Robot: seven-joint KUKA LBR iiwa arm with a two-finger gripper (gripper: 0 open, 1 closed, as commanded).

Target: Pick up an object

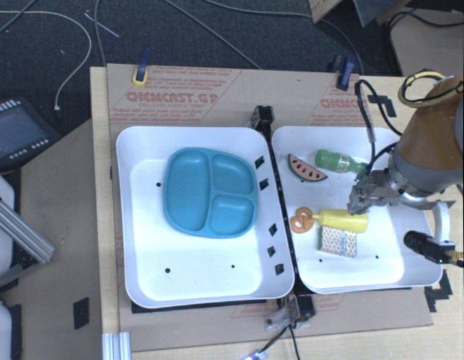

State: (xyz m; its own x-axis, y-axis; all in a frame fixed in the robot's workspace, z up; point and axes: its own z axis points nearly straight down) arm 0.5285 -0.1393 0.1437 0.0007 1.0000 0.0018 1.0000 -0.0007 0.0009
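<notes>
Yellow banana (341, 220) lies in the right bin (381, 272), by a pretzel (302, 220) and a spotted pouch (339, 241). The gripper (360, 201) sits right over the banana's end; whether it grips, I cannot tell.

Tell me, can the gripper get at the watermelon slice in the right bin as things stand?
Probably yes. The watermelon slice lies flat and uncovered in the right bin, with only the green bottle close beside it. The gripper sits nearby over the yellow object.
</notes>
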